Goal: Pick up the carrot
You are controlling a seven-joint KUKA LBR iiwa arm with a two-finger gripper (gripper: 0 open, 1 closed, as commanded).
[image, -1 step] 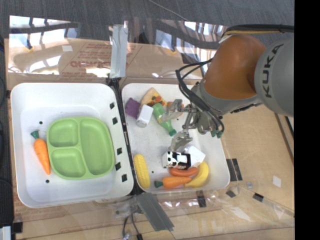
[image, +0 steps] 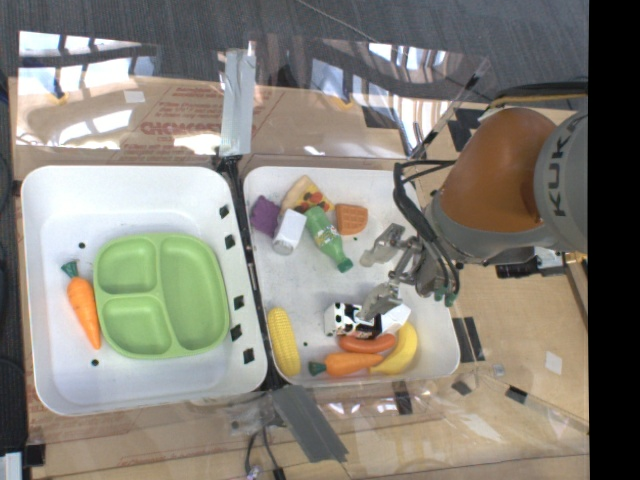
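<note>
Over the right-hand white bin (image: 262, 268), the grey arm (image: 500, 193) with its orange band reached in from the right, its jaws (image: 385, 268) hanging parted and holding nothing, just above a black-and-white toy cow (image: 346, 318). One carrot (image: 83, 308) lay in the left bin (image: 40, 368), touching the left edge of a green divided plate (image: 160, 295). A second carrot (image: 345, 365) lay at the right bin's near edge, beside a banana (image: 402, 351), a red sausage (image: 366, 344) and a corn cob (image: 283, 341); a green bottle (image: 328, 236) lay further back.
</note>
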